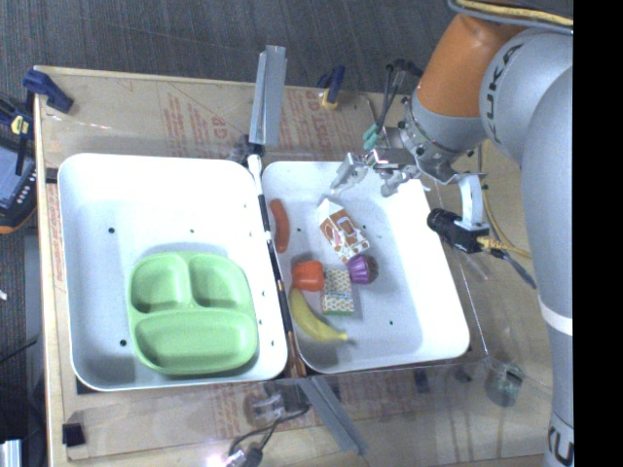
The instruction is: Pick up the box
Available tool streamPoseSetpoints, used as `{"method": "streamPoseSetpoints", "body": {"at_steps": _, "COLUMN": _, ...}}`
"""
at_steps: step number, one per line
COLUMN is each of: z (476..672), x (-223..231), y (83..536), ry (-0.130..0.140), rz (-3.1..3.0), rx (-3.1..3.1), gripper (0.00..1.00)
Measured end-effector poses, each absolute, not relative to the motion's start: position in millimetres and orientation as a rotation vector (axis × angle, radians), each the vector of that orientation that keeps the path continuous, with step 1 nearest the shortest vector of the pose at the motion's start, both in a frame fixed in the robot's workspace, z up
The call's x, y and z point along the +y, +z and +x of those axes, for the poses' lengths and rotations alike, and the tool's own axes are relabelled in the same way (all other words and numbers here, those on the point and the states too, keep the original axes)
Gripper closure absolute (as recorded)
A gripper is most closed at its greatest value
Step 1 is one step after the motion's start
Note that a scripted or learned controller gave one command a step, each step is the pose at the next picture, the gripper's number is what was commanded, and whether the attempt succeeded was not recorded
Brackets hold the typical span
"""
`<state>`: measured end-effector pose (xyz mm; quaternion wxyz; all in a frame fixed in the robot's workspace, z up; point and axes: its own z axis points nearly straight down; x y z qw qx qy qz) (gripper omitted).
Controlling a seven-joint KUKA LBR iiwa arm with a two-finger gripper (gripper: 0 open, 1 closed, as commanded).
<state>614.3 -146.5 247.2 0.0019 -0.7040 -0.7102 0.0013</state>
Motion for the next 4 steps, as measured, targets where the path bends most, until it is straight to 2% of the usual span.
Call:
{"method": "streamPoseSetpoints", "body": {"at_steps": 1, "z": 564.0, "x": -189, "y": 137, "ry": 0.007, "rz": -2.134, "rx": -2.300, "gripper": 0.00}}
{"method": "streamPoseSetpoints", "body": {"at_steps": 2, "z": 527.7, "x": -152, "y": 111, "ry": -0.004, "rz": -2.170, "rx": -2.289, "gripper": 0.00}}
{"method": "streamPoseSetpoints", "body": {"at_steps": 3, "z": 486.8, "x": -107, "y": 99, "ry": 0.002, "rz": -2.031, "rx": -2.441, "gripper": 0.00}}
{"method": "streamPoseSetpoints", "body": {"at_steps": 4, "z": 486.9, "x": -101, "y": 108, "ry": -0.002, "rz": -2.003, "rx": -2.446, "gripper": 1.00}}
